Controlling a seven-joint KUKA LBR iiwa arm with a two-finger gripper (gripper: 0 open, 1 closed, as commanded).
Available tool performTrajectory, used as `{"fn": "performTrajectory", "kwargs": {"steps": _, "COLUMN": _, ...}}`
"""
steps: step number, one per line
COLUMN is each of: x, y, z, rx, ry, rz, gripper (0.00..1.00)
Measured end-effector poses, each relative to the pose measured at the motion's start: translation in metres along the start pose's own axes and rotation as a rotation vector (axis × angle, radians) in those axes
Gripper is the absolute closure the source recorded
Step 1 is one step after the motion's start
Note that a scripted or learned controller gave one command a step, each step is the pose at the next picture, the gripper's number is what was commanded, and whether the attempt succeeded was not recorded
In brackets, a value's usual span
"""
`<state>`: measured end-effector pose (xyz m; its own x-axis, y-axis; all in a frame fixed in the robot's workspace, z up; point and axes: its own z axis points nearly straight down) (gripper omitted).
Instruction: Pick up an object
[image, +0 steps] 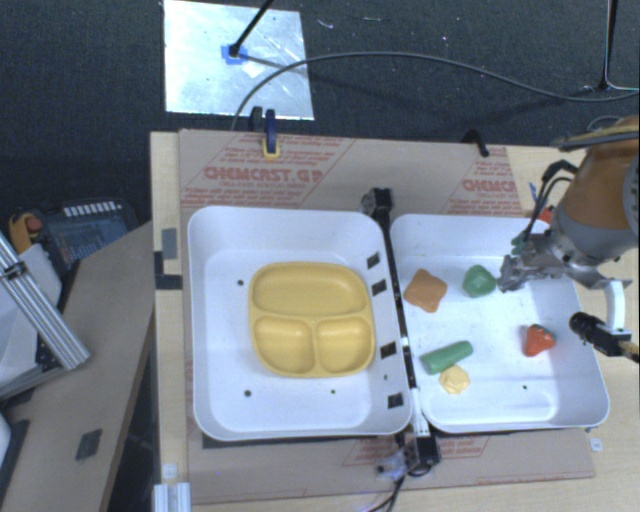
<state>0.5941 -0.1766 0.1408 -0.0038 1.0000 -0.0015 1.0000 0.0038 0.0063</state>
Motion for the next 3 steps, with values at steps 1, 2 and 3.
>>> {"fn": "performTrajectory", "kwargs": {"steps": 1, "x": -0.006, "y": 0.002, "z": -0.064, "rx": -0.002, "ry": -0.001, "rz": 0.0, "gripper": 1.0}}
{"fn": "performTrajectory", "kwargs": {"steps": 2, "x": -0.006, "y": 0.004, "z": -0.119, "rx": -0.002, "ry": -0.001, "rz": -0.001, "gripper": 1.0}}
{"fn": "performTrajectory", "kwargs": {"steps": 3, "x": 0.05, "y": 0.003, "z": -0.104, "rx": 0.006, "ry": 0.003, "rz": -0.006, "gripper": 1.0}}
